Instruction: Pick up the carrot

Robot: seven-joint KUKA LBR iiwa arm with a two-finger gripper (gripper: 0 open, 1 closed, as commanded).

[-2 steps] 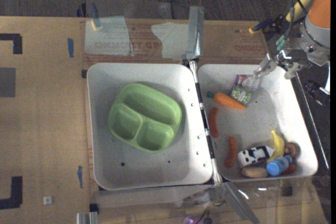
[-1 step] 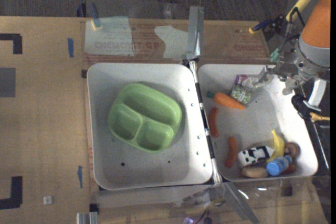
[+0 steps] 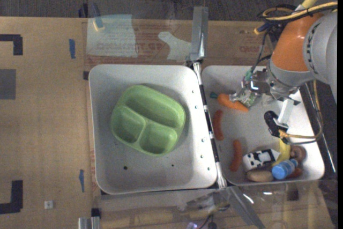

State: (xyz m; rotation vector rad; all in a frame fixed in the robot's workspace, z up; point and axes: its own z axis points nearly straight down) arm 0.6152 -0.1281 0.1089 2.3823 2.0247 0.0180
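Left bin: green tray, not relevant. Carrot lies upper-left in the right bin. Pincer is right on its right end, touching or just above. Looks like the grasp step. Can't tell finger opening or grip. Next: close, lift straight.

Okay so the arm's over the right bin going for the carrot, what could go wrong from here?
1. The gripper sits at one end of the carrot, not its middle, so a grasp there may let it pivot or slip out.
2. The carrot lies close to the right bin's inner wall, so a push could wedge it against the wall.
3. Two similar reddish sausages lie just below, so a small aiming error might take one instead.
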